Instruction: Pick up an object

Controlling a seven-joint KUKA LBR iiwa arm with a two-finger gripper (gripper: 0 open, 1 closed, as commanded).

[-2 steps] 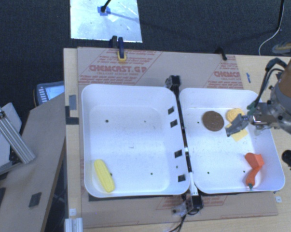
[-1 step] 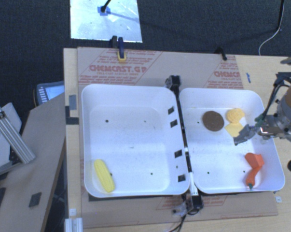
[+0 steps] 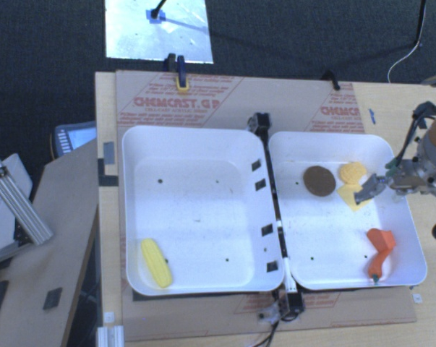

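The tool reaches in over the right bin from its right rim, its dark tip low above the bin's upper right part; whether its jaws stand wide or narrow cannot be told from this angle, and nothing can be seen held between them. Taking the right bin as the landmark, four things lie in it. A pale yellow wedge lies in the bin's upper right part, directly at the tool's tip and partly under it, so that the two overlap in the view; contact cannot be judged. A round yellow ridged piece sits just above the wedge, touching or nearly touching it, and just beside the tool on its upper left. A flat brown disc lies left of both yellow pieces, near the bin's upper middle, a little apart from the tool. An orange carrot-like piece lies in the bin's lower right corner, well below the tool. Left of the right bin, across the dividing rims, the left bin holds a yellow corn cob in its lower left corner, far from the tool. Both bins rest on the surface.
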